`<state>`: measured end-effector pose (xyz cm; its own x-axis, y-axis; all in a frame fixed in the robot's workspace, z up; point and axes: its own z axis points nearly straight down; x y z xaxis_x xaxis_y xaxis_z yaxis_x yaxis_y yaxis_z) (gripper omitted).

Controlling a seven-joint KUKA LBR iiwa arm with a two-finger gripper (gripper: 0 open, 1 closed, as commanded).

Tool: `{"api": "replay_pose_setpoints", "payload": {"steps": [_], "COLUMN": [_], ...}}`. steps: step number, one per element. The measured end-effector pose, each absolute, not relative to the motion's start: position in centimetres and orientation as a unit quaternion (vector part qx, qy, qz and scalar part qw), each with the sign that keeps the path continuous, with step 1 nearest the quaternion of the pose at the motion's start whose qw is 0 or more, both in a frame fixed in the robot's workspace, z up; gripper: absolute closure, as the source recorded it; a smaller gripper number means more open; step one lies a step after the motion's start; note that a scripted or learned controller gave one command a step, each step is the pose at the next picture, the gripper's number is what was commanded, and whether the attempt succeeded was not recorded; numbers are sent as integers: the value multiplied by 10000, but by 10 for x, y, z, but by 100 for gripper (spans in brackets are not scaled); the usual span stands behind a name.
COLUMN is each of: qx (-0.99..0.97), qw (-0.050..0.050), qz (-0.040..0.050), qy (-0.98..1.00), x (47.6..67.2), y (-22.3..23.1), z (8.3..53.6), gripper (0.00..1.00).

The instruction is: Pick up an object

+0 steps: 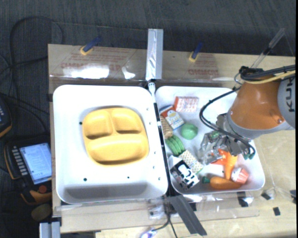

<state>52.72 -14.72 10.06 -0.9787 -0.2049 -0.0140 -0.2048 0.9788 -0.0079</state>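
The grey metal end effector (214,150) hung low in the right shallow white plastic bin (258,180) just above an orange plastic carrot (229,163), its grip unclear, so nothing was visibly lifted yet.

Small toys (189,131) cluttering right bin (258,177)

Two shallow white bins side by side on the bench: left bin (64,133) bearing a yellow sectioned tray (115,135), right bin (260,175) cluttered with a green ball (189,131), a small red-and-white carton (186,104), a green ridged piece (175,145), a black-and-white box (184,175) and a carrot (224,183). Reaching in from the right, the grey arm with its orange band (256,108), gripper (216,150) low over the right bin's clutter, beside an orange toy (229,163).
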Motion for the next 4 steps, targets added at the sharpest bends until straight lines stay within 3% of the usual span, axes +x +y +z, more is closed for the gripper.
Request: {"api": "replay_pose_setpoints", "payload": {"steps": [1, 2, 3, 4], "qx": [-1030, -593, -597, -602], "qw": [72, 136, 112, 18], "qz": [-32, -31, -33, -4], "qy": [9947, 9981, 9982, 9982], "x": [527, 500, 500, 517], "y": [-147, -140, -140, -180], "z": [101, 92, 102, 238], "gripper": [0, 0, 100, 100]}}
